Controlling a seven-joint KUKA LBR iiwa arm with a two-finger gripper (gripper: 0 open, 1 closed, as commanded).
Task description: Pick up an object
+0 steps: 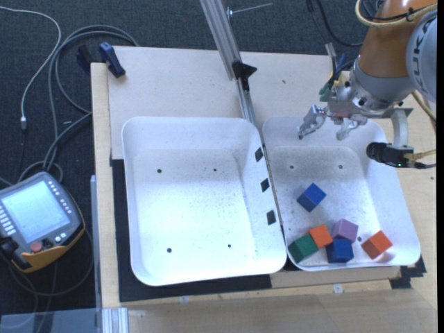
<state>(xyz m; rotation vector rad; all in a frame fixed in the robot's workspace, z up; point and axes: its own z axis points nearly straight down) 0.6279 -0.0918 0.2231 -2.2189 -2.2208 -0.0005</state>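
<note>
progress: nothing picked yet | my claw (325, 127) hung open, empty, upper right | cubes (311, 196) waited lower right

The arm (399, 40) shows a broad, rounded orange band, glossy with a pale highlight, just beside the grey casing that carries part of a dark printed letter. Below the orange band comes a grey wrist ring, then a cluttered metal flange with a green part and a spot of red on it. Yellow and black cables loop above the orange band. The gripper (326, 125) has two pale, silvery metal fingers (slim and angular), well below the orange band. A black cylindrical part sits nearby on a grey bracket.
</note>
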